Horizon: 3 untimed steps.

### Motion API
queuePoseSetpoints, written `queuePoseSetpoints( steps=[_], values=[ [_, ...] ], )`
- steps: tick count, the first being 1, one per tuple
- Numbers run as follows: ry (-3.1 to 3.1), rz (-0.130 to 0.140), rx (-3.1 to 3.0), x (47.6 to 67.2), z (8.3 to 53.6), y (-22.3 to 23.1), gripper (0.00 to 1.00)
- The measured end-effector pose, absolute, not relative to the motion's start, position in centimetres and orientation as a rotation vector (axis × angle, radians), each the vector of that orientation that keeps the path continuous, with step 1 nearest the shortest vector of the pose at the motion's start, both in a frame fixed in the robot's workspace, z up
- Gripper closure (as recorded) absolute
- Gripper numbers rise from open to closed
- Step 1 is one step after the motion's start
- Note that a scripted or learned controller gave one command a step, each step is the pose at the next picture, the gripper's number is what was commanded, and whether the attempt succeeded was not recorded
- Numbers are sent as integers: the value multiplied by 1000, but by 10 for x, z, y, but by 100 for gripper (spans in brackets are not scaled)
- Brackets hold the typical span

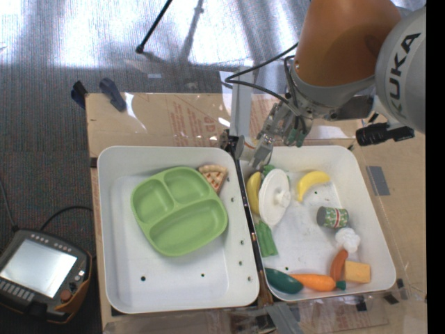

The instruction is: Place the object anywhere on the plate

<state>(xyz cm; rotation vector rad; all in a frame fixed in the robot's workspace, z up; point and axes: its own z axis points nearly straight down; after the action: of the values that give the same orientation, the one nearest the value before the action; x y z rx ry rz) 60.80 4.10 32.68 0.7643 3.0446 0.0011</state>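
gripper (278,139) above right bin's (372,218) far-left rim, opening unclear, nothing seen held | white round lid (274,196) just below, bananas beside | smooth green three-section plate (179,211) in left bin (118,256), open floor around

The arm (361,40) is getting chopped off by the top and right edges, so only its orange band and a bit of grey shell are showing. The gripper (281,134) is blurring into cables and shadow (can't tell how the fingers are sitting). The white lid (274,197) is covering part of the banana (254,192) beside it, and something green behind its top edge is peeking out, too hidden to name. The tablet (38,270) is running off the left edge.
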Motion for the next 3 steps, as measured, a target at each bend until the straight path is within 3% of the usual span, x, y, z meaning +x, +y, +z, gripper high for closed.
queuePoseSetpoints(
  steps=[1,2,3],
  values=[
    [3126,0,348,596,301,95,100],
    [3137,-1,257,600,260,206,100],
    [3124,8,252,526,375,247,100]
  ],
)
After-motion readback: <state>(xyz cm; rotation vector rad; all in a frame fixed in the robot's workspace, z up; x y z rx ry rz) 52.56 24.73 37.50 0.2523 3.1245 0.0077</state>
